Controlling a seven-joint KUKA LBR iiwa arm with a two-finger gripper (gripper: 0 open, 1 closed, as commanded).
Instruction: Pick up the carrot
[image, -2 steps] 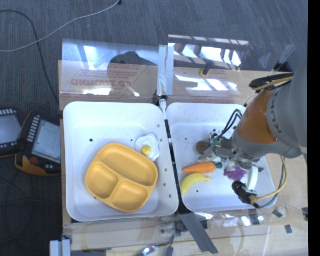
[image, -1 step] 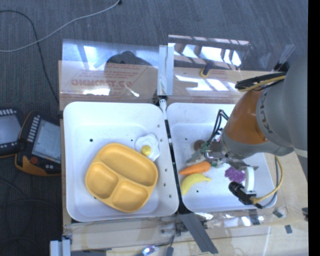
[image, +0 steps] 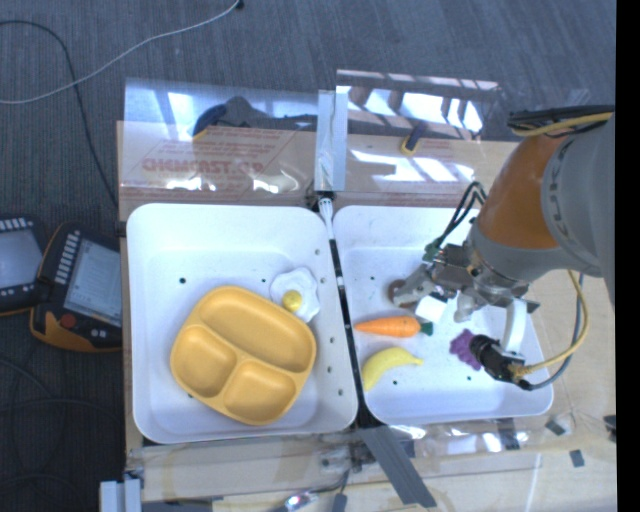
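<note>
Two shallow white bins sit side by side on the surface (image: 130, 180), divided by a narrow seam down the middle. In the right bin (image: 375, 235), the carrot (image: 388, 326) lies on its side near the left wall, tip toward the seam and green end toward the arm. Open white floor runs above it to the far rim; little room is left below, where one banana (image: 388, 365) lies just beside it. One purple bunch of grapes (image: 463, 347) rests to the right, near the front rim and partly behind the arm's fittings.

The grey arm (image: 560, 210), with its orange band, reaches in from the right and covers the bin's right side. Its hand (image: 425, 292) hangs just above the carrot's green end; whether the fingers are apart or together cannot be told from here, and nothing is seen between them.

The left bin (image: 160, 260) holds one yellow divided plate (image: 243, 352), which fills most of the lower floor, and one fried egg (image: 296, 294) at the plate's upper right corner, close to the seam. The upper half of that bin is open floor.
</note>
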